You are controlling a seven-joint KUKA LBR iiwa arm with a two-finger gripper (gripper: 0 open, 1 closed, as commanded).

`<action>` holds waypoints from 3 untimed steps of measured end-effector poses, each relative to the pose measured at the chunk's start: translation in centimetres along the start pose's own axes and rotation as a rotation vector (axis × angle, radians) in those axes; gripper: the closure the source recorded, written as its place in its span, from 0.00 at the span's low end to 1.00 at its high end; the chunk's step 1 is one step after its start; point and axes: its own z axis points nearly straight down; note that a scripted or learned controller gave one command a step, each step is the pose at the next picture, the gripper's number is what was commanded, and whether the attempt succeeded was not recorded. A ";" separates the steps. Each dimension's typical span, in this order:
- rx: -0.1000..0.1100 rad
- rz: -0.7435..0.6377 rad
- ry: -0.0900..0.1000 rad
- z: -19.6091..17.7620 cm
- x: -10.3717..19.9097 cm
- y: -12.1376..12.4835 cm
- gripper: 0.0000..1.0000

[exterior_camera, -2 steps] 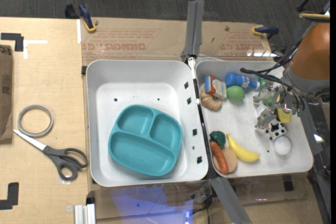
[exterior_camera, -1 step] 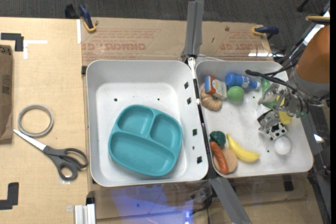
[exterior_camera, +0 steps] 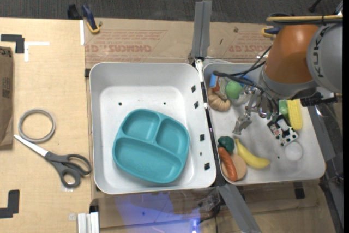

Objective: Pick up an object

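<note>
My gripper point(exterior_camera: 252, 120) hangs over the middle of the right bin point(exterior_camera: 305, 172), open with nothing between its fingers. One slim metal finger point(exterior_camera: 240, 124) points down-left toward the bin floor. Around it lie toy foods: a yellow banana point(exterior_camera: 252, 155) just below, a green leafy piece point(exterior_camera: 226, 143) and an orange-red carrot-like piece point(exterior_camera: 229, 165) at lower left. A green ball point(exterior_camera: 233, 90) and a beige pastry point(exterior_camera: 219, 101) sit at upper left. A corn cob point(exterior_camera: 294, 113), a black-and-white item point(exterior_camera: 281, 130) and a white ball point(exterior_camera: 293, 153) lie to the right.
The left bin point(exterior_camera: 109, 84) holds a teal divided plate point(exterior_camera: 151, 144). Scissors point(exterior_camera: 57, 160) and a tape roll point(exterior_camera: 36, 124) lie on the bench at the left. The arm's orange band point(exterior_camera: 292, 54) looms over the right bin's far side.
</note>
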 end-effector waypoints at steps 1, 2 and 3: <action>0.002 0.059 0.000 0.0 -7.5 -8.7 0.00; 0.001 0.211 0.000 0.0 -3.8 -3.6 0.00; 0.003 0.290 0.002 0.1 -5.5 -1.6 0.00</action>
